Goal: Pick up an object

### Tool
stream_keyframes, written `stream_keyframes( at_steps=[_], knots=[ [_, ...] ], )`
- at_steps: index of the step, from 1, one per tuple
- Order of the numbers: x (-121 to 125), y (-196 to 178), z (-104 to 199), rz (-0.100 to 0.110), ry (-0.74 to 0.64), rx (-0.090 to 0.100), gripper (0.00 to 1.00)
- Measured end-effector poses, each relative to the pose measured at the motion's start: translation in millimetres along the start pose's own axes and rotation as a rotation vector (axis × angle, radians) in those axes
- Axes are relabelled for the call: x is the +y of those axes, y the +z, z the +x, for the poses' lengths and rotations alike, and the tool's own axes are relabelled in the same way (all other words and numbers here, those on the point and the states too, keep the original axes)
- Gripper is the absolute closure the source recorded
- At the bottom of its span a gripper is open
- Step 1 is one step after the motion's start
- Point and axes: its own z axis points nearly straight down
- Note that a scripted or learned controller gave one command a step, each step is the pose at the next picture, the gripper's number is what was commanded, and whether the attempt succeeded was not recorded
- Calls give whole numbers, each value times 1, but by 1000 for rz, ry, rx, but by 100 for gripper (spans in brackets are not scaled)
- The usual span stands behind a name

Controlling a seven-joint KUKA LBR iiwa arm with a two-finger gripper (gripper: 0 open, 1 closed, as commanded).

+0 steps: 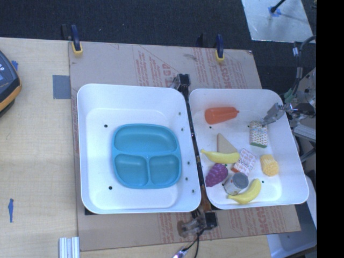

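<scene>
Looks like the approach step: gripper [270, 115] hangs at the right bin's [301, 196] 2 o'clock, jaws I can't tell, and next it needs to drop onto the green block [258, 135].

An orange carrot [221, 114], two yellow bananas [220, 156] [246, 193], purple grapes [216, 174], a corn cob [269, 165], a tan wedge [225, 143] and a small tin [236, 183] are lying scattered in the right bin [290, 144].

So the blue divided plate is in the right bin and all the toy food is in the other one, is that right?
Not quite. The camera view shows the blue plate in the left bin; the toy food, such as the carrot and bananas, lies in the right bin.
</scene>
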Motion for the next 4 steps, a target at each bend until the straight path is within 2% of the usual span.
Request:
stream_keyframes(
  at_steps=[1, 2, 3, 4],
  knots=[
    [-41, 118, 11, -8, 0, -2, 0],
    [73, 108, 72, 9, -3, 3, 0],
    [39, 124, 116, 1, -2, 0, 0],
    [77, 127, 113, 35, -5, 9, 0]
  ],
)
